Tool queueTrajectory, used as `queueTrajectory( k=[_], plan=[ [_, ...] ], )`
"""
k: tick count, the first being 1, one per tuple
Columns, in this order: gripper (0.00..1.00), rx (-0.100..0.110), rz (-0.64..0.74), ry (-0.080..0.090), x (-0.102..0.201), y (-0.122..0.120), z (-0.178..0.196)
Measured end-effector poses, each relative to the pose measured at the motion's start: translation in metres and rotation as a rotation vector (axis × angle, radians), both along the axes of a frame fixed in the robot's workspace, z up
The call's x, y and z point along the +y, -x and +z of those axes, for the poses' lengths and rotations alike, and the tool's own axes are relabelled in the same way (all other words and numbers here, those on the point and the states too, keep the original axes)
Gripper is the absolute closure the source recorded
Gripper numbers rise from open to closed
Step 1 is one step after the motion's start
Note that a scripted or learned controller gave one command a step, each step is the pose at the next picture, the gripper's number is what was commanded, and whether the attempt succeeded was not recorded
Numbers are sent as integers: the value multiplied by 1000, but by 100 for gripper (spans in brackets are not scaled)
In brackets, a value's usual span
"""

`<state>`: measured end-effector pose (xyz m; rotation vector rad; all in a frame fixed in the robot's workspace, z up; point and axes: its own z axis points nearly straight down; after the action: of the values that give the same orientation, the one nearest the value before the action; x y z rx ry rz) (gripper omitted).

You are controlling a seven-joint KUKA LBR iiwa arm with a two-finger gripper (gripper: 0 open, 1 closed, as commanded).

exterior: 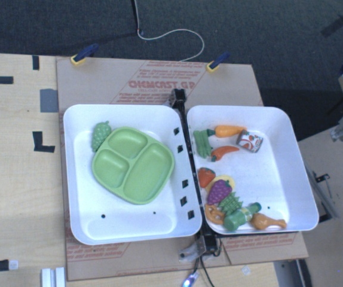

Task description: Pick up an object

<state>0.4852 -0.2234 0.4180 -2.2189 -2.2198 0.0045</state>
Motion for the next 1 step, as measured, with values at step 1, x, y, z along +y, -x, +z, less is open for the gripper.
queueTrajectory(
  k=[1],
  plan=[
    [100,-19,9,3,75,-4,125]
  ],
)
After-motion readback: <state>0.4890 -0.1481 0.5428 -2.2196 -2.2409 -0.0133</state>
